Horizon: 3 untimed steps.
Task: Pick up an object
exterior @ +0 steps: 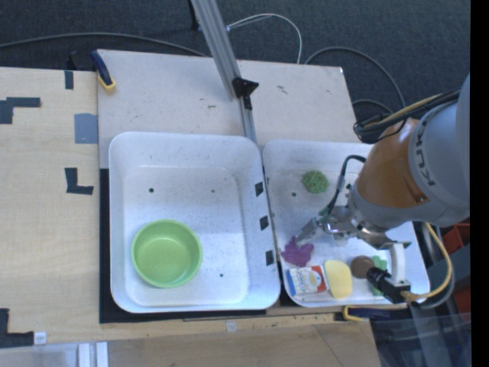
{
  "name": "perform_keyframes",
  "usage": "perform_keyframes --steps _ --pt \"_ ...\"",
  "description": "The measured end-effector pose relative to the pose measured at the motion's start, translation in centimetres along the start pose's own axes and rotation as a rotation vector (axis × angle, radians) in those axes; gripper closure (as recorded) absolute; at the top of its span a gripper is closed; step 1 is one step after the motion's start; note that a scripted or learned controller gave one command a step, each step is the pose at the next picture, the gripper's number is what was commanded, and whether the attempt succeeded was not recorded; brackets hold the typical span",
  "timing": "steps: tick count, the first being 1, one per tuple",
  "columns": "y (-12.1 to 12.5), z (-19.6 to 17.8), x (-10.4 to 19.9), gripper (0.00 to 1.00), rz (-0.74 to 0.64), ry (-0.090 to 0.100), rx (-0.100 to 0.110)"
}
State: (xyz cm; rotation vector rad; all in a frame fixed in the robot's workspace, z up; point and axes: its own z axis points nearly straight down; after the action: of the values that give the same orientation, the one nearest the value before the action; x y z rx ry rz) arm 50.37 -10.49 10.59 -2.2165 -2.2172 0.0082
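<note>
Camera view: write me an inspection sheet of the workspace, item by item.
Surface: bench bearing a left bin and a right bin side by side.
Job's things: in the right bin, a green bumpy ball, a purple piece, a red-and-white packet, a yellow piece and a brown round thing.
Clutter: a green bowl in the left bin.
End effector: end effector low over the right bin, just above the purple piece; grasp not readable.
Cables: cables on the dark floor behind the bench.
Surroundings: a slanted metal pole; a blue-and-yellow clamp.
</note>
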Motion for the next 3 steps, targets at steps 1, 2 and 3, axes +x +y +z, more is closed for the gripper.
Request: perform_keyframes --steps 1,2,3 --pt "0.1 -1.3 0.1 1.0 -0.002 0.001 -0.003" --pt "-0.3 -5.5 0.2 1.0 -0.001 -0.001 -0.01" --pt "-0.2 -9.6 0.3 1.0 -0.001 -0.001 -0.01"
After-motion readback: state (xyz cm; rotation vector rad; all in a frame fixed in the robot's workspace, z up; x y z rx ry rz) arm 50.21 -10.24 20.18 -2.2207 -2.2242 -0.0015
